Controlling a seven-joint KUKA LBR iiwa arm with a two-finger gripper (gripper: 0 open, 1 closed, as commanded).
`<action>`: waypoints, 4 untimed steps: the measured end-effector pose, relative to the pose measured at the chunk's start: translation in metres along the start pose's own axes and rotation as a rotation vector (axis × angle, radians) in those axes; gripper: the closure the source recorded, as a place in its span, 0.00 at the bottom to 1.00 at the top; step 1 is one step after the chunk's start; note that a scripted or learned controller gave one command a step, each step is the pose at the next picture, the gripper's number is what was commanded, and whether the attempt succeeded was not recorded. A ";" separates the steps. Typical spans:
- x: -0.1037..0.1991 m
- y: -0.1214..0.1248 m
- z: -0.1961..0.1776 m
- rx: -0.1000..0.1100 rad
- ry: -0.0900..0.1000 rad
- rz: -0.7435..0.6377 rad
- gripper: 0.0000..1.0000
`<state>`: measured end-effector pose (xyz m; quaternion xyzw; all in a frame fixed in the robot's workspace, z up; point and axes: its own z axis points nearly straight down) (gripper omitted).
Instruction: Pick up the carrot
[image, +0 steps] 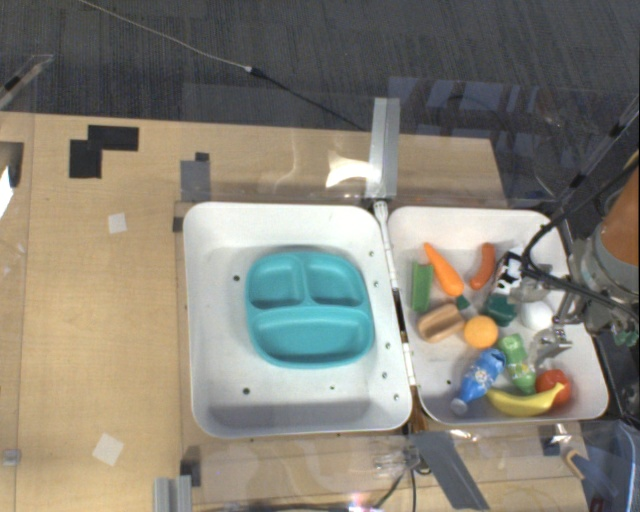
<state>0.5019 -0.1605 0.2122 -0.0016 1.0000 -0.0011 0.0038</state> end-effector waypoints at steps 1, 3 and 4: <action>-0.033 0.022 0.098 0.002 -0.015 -0.189 0.00; -0.143 0.049 0.108 0.003 -0.004 -0.051 1.00; -0.161 0.119 0.020 -0.004 -0.013 0.016 1.00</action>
